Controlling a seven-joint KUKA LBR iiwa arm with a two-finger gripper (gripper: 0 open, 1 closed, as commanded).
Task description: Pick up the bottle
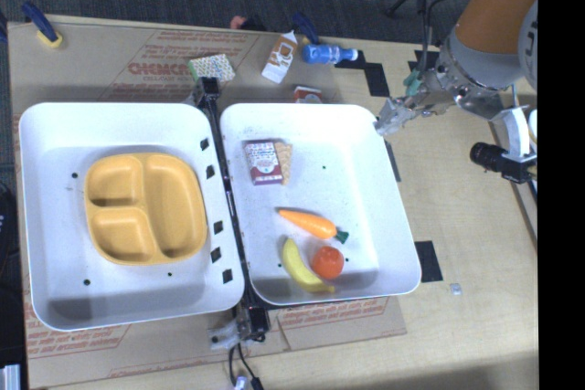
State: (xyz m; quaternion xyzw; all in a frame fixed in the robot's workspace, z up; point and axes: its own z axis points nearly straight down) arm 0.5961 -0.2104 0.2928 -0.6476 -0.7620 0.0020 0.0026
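the bench [475, 324] bears two white bins side by side; the left bin [46, 142] holds a yellow divided tray [146, 207], well clear of the task; the right bin [384, 224] holds a small carton [266, 162], a carrot [309, 222], a banana [300, 268] and a tomato [328, 262]; the arm [494, 14] hangs over that bin's far right corner; whether the claw [395, 116] is open or closed i cannot tell, and it carries nothing visible; the bottle [327, 55], blue, lies on its side outside both bins, near the bench's far edge, just beside a small box [280, 57]; the bin rim stands between claw and bottle.
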